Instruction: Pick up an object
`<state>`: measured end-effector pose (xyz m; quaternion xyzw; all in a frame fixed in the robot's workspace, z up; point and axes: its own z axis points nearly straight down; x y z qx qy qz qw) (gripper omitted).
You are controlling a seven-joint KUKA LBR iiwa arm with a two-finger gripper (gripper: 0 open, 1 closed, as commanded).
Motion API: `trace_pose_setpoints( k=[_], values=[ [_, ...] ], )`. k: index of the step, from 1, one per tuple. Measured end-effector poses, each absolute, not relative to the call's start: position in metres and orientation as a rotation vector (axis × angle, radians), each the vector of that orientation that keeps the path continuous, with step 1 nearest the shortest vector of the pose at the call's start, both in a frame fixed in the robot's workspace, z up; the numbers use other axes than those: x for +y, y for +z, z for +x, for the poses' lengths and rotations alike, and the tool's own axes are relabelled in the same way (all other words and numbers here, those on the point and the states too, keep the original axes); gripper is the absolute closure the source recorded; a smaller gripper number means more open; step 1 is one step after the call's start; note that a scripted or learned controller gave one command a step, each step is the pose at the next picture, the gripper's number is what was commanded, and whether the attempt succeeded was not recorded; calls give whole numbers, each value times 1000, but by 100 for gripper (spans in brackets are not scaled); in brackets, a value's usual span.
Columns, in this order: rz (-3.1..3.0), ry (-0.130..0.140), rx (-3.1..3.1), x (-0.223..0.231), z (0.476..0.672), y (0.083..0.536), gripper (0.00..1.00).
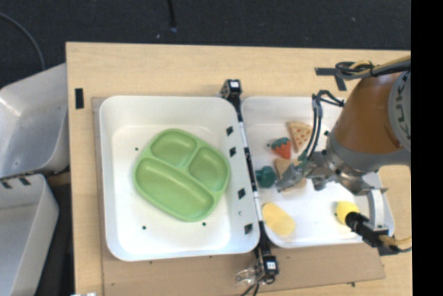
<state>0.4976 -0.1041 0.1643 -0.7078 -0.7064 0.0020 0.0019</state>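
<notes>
Nearby, teal toy (pixel 265 176) and yellow block (pixel 278 219) flank end effector (pixel 291 179).

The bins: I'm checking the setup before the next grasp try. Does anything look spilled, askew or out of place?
Nothing stands out. The green divided plate lies flat in the left bin. The small items, among them a pizza-slice toy and a yellow piece, lie inside the right bin, none over a rim. The gripper is low over them.

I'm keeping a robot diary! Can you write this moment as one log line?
arm: over right bin | nearby: teal toy, pizza slice, yellow block | left bin: green tray
</notes>
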Motion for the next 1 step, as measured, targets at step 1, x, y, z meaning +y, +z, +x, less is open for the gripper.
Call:
trace_pose_setpoints(
  k=[1],
  values=[
    [-2222, 6, -2217, -102, 497, 101, 0]
  ],
)
